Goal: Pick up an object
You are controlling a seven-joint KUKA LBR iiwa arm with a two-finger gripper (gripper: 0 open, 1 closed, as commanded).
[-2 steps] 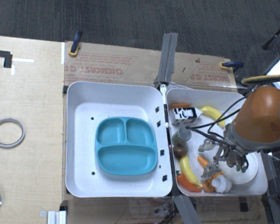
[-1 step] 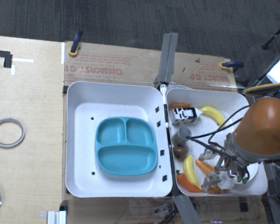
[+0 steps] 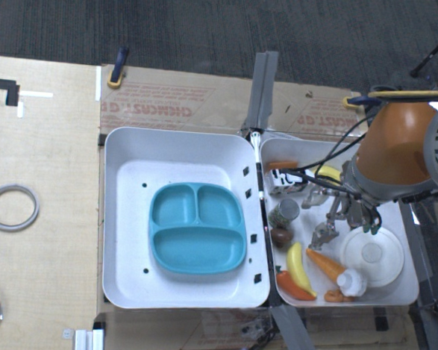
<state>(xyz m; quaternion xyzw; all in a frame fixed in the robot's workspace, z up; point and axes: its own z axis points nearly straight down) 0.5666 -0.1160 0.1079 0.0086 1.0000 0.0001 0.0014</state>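
Yellow and curved, a banana [image 3: 296, 266] lay near the front edge of the right bin [image 3: 409, 296], just beside a carrot [image 3: 325, 264], a red piece [image 3: 292, 288] at the front wall and a white bottle [image 3: 351, 281]. A white lid [image 3: 373, 254] sat toward the bin's right side, a grey cup [image 3: 287, 210] and a brown lump [image 3: 280, 236] by its left wall. The tool [image 3: 333, 229] hung low over the bin's middle, above the carrot's end; I judged nothing lifted, so the whole pick remained. Whether it stood apart or together I could not tell. The left bin [image 3: 118, 223] held a blue tray [image 3: 198, 228].
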